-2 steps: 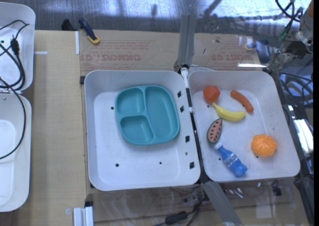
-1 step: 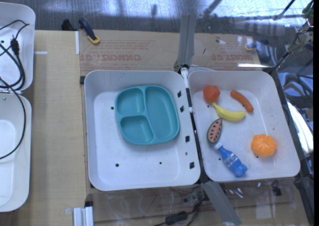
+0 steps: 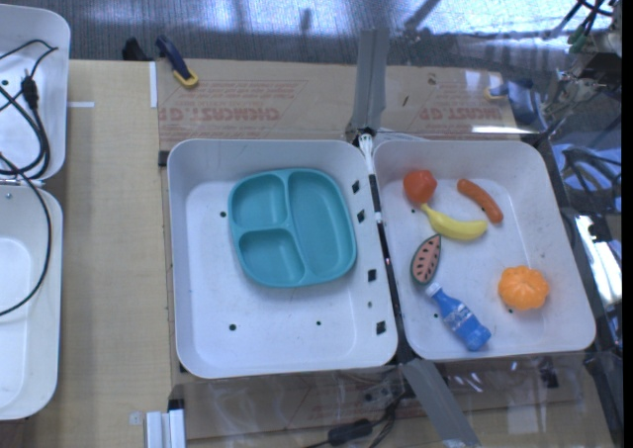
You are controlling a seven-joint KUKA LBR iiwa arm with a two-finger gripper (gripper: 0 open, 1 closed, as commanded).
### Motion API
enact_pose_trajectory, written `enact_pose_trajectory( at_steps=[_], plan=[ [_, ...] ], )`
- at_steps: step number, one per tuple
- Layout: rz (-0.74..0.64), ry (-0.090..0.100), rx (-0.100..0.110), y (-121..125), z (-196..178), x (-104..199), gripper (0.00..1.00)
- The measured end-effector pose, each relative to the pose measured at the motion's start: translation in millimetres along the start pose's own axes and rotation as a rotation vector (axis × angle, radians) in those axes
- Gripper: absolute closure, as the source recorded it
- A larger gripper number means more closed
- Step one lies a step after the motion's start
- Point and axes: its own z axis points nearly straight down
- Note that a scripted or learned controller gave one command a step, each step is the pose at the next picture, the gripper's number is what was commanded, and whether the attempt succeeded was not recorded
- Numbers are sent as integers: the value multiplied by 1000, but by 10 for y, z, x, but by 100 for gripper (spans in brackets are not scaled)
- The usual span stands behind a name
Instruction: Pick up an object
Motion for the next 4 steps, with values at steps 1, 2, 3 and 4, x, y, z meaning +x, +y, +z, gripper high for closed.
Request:
enact_pose_trajectory(
  at_steps=[1, 2, 3, 4],
  plan=[
    [0, 1, 0, 3, -63, 567, 100],
    [1, 1, 1, 1, 501, 886, 100],
    [1, 0, -1, 2, 496, 885, 0],
    [7, 1, 0, -6, 1913, 341, 0]
  ],
)
